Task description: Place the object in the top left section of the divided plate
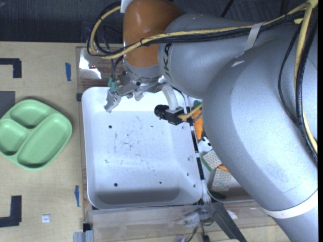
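Observation:
The green divided plate (33, 133) lies on the wooden bench left of the bins, with two small sections on its upper side and one long section on its lower right. My gripper (112, 98) hangs over the far left corner of the left white bin (96, 185), under the orange wrist band (146, 29). It is well to the right of the plate. A small greenish bit shows at the gripper's tip (115, 86), but I cannot tell whether it is a held object.
The grey arm (242, 110) covers most of the right bin. Beside it, past the divider between the bins, an orange item (200, 126) and two patterned items (212, 160) peek out. Blue tape marks (68, 70) sit on the bench.

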Robot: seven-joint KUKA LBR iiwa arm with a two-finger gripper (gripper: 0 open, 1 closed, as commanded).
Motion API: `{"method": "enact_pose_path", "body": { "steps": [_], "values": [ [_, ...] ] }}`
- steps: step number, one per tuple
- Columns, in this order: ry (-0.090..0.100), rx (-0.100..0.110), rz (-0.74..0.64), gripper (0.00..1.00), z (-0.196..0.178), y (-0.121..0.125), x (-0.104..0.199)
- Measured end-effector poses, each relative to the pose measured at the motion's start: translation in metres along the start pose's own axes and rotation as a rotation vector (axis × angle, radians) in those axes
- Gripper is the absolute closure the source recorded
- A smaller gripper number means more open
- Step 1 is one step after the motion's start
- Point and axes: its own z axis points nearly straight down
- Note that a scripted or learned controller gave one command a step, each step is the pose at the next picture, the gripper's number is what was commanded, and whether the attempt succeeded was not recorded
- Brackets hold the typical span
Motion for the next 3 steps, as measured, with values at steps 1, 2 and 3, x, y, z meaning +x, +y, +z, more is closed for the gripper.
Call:
{"method": "enact_pose_path", "body": {
  "steps": [1,2,3],
  "values": [
    [0.0,-0.004,0.0,1.0,-0.011,0.001,0.0],
    [0.002,-0.005,0.174,1.0,0.072,-0.063,0.022],
    [0.0,0.001,0.336,1.0,0.051,-0.066,-0.016]
  ]
}}
